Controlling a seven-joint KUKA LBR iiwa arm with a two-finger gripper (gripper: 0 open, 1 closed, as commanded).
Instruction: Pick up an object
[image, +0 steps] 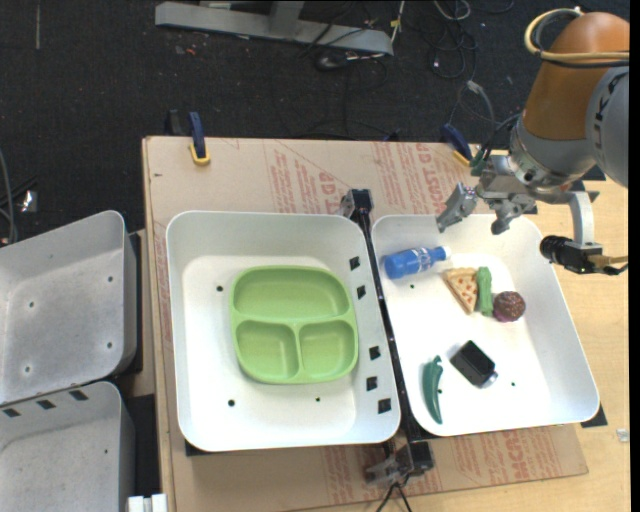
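Observation:
My gripper (478, 214) hangs above the far edge of the right bin (545, 395), its two fingers spread apart and nothing between them. Below it in that bin lie a blue bottle (412, 261) on its side, a pizza slice (462, 289), a green pickle-like piece (485, 290) and a dark red ball (508, 306). Nearer the front lie a black block (473, 363) and a green pepper (432, 388). The bottle is the closest object to the gripper, a little to its lower left.
The left bin (200, 400) holds a green divided plate (295, 323). A black divider with clips runs between the two bins. Grey trays (60, 290) sit off the bench at the left. Blue and yellow clamps hold the board's far edge.

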